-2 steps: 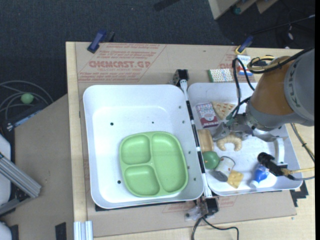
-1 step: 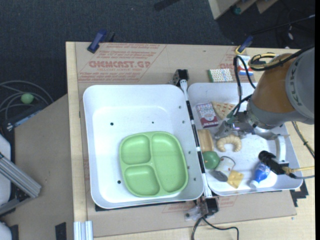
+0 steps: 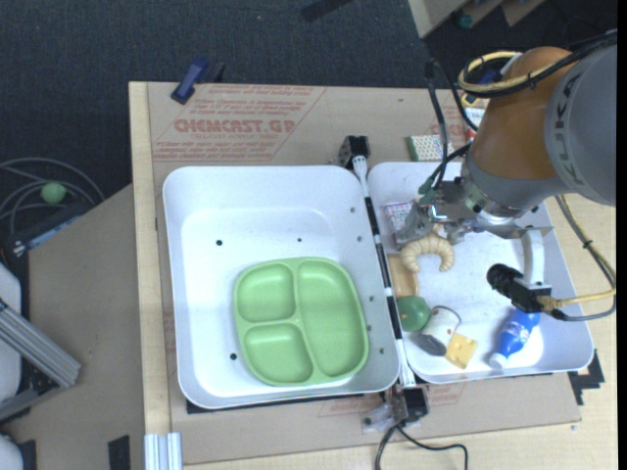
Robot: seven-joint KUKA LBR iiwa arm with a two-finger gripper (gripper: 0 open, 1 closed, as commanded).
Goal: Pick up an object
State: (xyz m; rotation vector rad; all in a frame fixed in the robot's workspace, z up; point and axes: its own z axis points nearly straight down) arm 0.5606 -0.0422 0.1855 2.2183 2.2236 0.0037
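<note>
My gripper (image 3: 434, 227) hangs over the far left part of the right bin (image 3: 568, 346), fingers open and pointing down. Just in front of its tips lies a tan croissant-shaped piece (image 3: 432, 252), curved like an arch; nothing sits between the fingers. A second tan piece (image 3: 404, 278) lies beside the bin's left wall. Closer to the front are a green rounded object (image 3: 413, 311), a small grey-and-white cylinder (image 3: 438, 327), a yellow wedge (image 3: 460, 350) and a blue bottle (image 3: 514, 336).
The left bin (image 3: 196, 204) holds a green divided plate (image 3: 298, 319). A small printed packet (image 3: 396, 213) lies in the right bin's far left corner, partly under the gripper. The grey arm (image 3: 549, 116) with its orange band covers the right bin's far side.
</note>
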